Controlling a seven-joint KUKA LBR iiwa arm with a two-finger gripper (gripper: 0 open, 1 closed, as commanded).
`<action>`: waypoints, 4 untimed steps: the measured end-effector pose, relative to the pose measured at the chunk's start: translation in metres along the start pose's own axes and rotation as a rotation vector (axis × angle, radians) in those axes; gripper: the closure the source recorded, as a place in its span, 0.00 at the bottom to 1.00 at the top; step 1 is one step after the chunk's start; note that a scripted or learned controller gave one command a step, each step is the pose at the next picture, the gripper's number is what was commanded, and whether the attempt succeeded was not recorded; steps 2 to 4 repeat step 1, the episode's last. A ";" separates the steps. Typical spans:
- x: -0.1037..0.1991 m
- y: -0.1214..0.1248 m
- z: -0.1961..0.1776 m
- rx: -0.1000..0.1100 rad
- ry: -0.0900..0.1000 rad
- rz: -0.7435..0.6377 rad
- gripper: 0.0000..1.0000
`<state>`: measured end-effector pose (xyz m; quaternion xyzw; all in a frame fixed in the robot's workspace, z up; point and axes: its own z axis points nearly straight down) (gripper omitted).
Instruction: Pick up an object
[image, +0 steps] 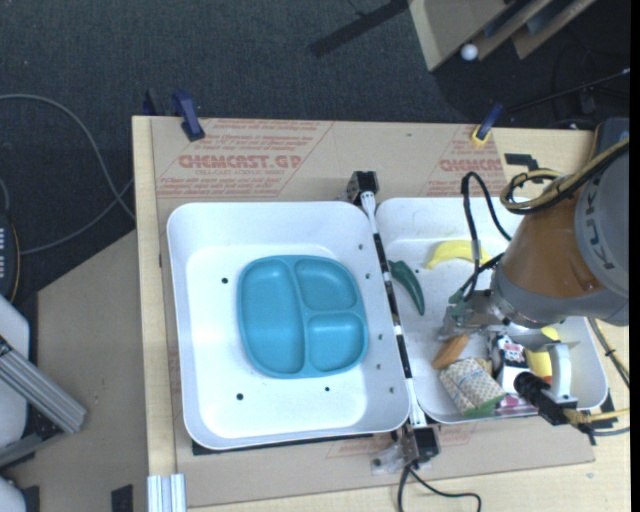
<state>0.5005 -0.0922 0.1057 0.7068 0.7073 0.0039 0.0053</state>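
My gripper (464, 318) reaches down into the right bin (410, 222), low over its middle. Just below it lies a small orange-brown piece (450, 351), close to or touching the gripper's tip. A yellow banana-shaped toy (450, 252) rests at the bin's back, and a dark green curved object (408, 284) lies along the left wall. A beige patterned lump (470, 382) sits near the front. A yellow item (541, 361) and a small white-and-red item (511, 351) are partly hidden beneath the arm's wrist.
The left bin (200, 300) holds a blue divided plate (301, 314). A black-clipped divider (385, 290) separates the two bins. The grey arm with its orange band (555, 255) covers the right bin's right side. Cables (500, 190) loop behind it.
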 end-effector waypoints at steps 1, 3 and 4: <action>0.072 -0.010 -0.136 0.012 0.003 -0.001 1.00; 0.072 -0.010 -0.136 0.012 0.003 -0.001 1.00; 0.072 -0.010 -0.136 0.012 0.003 -0.001 1.00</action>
